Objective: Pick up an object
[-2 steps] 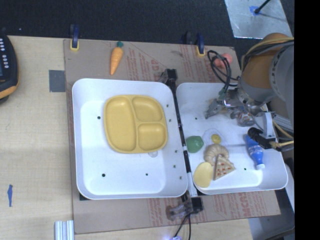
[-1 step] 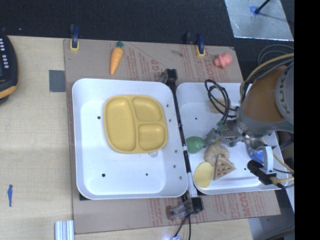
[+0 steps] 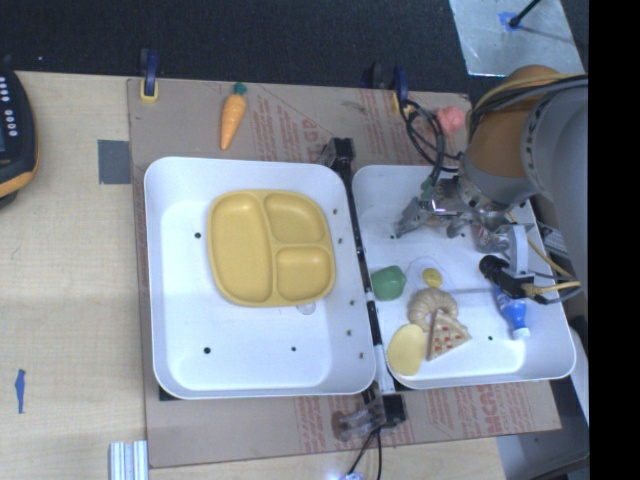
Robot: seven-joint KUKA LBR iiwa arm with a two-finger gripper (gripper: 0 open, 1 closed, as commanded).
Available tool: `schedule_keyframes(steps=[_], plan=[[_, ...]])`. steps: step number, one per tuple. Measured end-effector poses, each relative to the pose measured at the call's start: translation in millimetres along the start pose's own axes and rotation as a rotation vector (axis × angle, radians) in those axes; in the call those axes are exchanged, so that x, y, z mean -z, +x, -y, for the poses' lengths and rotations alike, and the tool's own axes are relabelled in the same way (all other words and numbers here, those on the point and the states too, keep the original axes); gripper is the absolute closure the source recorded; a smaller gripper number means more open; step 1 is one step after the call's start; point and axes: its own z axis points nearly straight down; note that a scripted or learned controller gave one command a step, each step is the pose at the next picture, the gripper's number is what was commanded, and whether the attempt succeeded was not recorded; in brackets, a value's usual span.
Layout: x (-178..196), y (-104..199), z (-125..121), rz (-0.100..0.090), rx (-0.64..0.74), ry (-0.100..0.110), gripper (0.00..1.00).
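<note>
Beside round green object [image 3: 388, 281], flat yellow disc [image 3: 406, 349]

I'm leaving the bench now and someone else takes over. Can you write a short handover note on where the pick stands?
Pincer: low in the right bin, at its upper part, nothing seen between its fingers.
Right bin: green object, small yellow piece, pizza slice, yellow disc, blue tube.
Left bin: yellow divided plate.
Toy carrot lies outside the bins.
Done: nothing lifted. Left: grasp and lift one object.
</note>
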Motion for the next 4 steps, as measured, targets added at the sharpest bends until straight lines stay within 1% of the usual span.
schedule_keyframes(steps=[1,2,3,4], plan=[[-2.1,-58.2,-28.8,-0.018,-0.004,0.017,0.00],[-1.4,-17.4,62.0,-0.005,-0.005,0.017,0.00],[10.0,-20.4,57.3,-0.001,-0.004,0.009,1.00],[9.6,-20.3,57.3,-0.001,-0.004,0.009,0.00]])
